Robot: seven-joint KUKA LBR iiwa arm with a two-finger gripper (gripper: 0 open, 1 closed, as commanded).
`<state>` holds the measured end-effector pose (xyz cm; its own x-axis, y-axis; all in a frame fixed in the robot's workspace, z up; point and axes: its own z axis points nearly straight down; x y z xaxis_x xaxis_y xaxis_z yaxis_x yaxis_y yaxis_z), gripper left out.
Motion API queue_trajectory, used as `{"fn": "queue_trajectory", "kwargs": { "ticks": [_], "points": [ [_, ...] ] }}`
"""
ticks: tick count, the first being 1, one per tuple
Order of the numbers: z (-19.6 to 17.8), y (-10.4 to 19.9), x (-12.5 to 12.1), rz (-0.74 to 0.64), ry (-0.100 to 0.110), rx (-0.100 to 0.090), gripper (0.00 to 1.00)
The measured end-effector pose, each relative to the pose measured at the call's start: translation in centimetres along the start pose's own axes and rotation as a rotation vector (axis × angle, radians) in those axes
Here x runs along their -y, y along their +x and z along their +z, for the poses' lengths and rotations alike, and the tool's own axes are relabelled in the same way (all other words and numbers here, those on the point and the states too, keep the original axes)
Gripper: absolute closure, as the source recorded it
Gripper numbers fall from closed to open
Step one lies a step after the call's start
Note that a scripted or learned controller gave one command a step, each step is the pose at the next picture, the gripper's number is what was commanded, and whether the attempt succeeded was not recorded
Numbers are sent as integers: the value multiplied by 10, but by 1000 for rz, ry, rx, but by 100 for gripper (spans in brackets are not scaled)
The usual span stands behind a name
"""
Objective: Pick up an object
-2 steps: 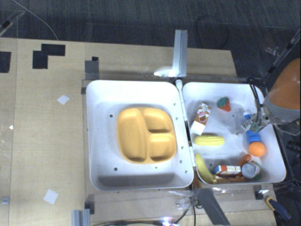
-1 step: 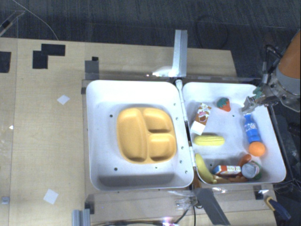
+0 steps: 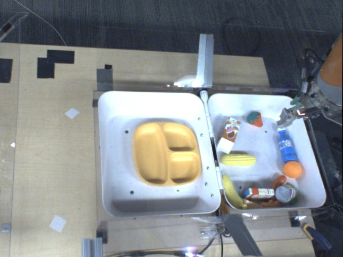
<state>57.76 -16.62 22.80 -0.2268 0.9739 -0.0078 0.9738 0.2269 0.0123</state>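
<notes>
The gripper (image 3: 288,115) is seen at the far right corner of the right bin (image 3: 268,103), its two fingers slightly apart with nothing between them. No object is held yet. Nearest to it, a blue bottle (image 3: 286,146) lies along the right wall of that bin, with an orange ball (image 3: 292,169) just beside its near end. A strawberry (image 3: 255,119) sits near the far edge, a small carton (image 3: 230,129) against the left wall, and a corn cob (image 3: 239,159) in the middle. A banana (image 3: 230,191), a flat packet (image 3: 260,193) and a can (image 3: 285,193) are crowded into the near edge. The left bin (image 3: 110,154) carries a yellow divided plate (image 3: 166,153).

The blue bottle is judged the easiest choice: it is close and mostly free. The fingers are best set across its narrow width, centred along its body, well clear of the wall and the ball. The crowded near edge is better avoided.
</notes>
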Motion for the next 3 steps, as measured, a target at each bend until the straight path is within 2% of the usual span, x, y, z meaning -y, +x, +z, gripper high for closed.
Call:
{"fn": "queue_trajectory", "kwargs": {
  "ticks": [1,2,3],
  "points": [
    [-12,0,-2,-8,-5,3,100],
    [130,-41,-2,-568,8,-9,100],
    [137,-22,23,-518,-3,2,100]
  ]
}}
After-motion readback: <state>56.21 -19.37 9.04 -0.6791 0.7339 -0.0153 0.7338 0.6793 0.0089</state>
